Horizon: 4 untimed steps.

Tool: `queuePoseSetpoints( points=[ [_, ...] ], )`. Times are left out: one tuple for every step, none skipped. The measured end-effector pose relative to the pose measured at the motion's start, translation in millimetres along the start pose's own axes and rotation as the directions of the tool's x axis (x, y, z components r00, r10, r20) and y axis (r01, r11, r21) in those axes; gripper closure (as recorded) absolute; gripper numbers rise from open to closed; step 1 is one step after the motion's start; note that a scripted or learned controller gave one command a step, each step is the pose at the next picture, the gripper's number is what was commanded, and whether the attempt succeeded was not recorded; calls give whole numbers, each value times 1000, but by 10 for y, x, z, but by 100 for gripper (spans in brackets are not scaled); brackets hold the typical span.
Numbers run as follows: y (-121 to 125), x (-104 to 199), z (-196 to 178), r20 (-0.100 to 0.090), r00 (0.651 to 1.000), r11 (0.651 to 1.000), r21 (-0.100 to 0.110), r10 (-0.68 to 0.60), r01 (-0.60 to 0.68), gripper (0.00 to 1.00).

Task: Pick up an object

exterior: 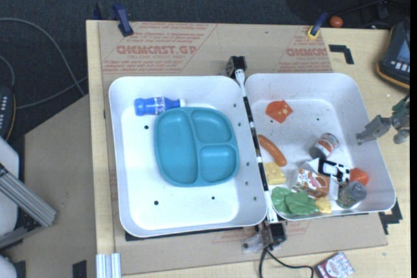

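Gripper: the gripper (373,129) sits at 3 o'clock, over the right bin's (339,88) outer rim; whether it is spread or closed cannot be told, and nothing shows in it.
Left bin: left bin (130,192) bears a teal divided plate (195,144), with a blue bottle (155,105) lying at its 11 o'clock.
Right bin: red block (279,111) at 12 o'clock; sausage (272,150) by the divider; small can (326,142) mid-bin; green leafy toy (294,201) at 6 o'clock (amid a tight clutter).

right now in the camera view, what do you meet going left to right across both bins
blue bottle → teal divided plate → hot dog → red piece → small can → hand at the right bin's edge
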State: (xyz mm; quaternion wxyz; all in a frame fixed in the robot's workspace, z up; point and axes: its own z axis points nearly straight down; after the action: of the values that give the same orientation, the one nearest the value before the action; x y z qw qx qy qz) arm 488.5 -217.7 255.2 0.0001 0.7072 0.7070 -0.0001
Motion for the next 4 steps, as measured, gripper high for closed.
queuePoseSetpoints(
  points=[
    [-77, 700, 1337, 0, 1000, 1000, -5, -2, 2, 0],
    [390, 826, 1709, 0, 1000, 1000, -1, -1, 1, 0],
    [908, 872, 1705, 0, 1000, 1000, 0, -1, 1, 0],
    [1654, 1222, 1711, -1, 1000, 1000, 3, 0, 0, 0]
  ],
)
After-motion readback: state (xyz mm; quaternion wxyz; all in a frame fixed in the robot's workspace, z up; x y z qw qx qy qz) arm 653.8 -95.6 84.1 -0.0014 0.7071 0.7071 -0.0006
